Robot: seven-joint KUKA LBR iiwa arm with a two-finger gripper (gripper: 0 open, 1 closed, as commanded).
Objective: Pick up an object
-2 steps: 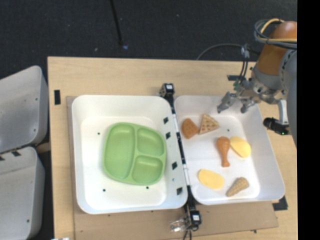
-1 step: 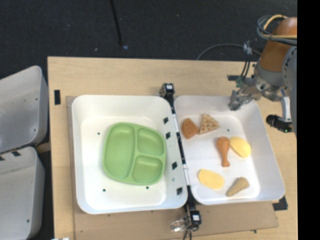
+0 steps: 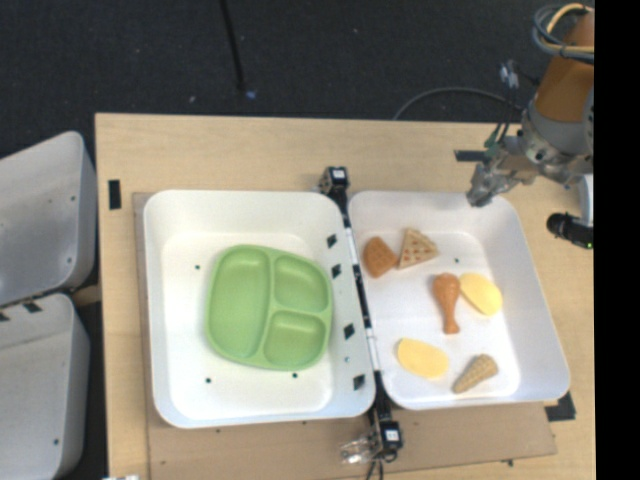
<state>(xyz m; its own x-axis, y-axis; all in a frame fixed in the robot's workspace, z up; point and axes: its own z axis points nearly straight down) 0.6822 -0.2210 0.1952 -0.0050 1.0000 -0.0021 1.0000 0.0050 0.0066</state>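
The candidates for picking all lie in the right bin (image 3: pixel 535 298): a brown round piece like a croissant or roll (image 3: pixel 379 257) touching a pizza slice (image 3: pixel 416 248) near the bin's far left, a toy drumstick (image 3: pixel 448 301) in the middle with a pale yellow piece (image 3: pixel 481 294) just beside it on the right, a yellow oval piece (image 3: pixel 422 358) nearer the front, and a ridged cone (image 3: pixel 476 373) close to it at the front right. The left bin (image 3: pixel 170 308) holds a green divided plate (image 3: pixel 268 308). The pincer (image 3: pixel 482 190) hangs over the far rim of the right bin, apart from every toy and holding nothing; whether it stands wide or narrow cannot be told from this slant. The step in hand looks like the approach, with no object chosen yet. To do it well, the arm would best aim for a piece that lies free of its neighbours, such as the yellow oval piece, centre over it before descending, and turn so the closing direction crosses its narrow width. The touching pair at the left risks a double or glancing grasp. Both bins rest on the wooden surface (image 3: pixel 250 153).
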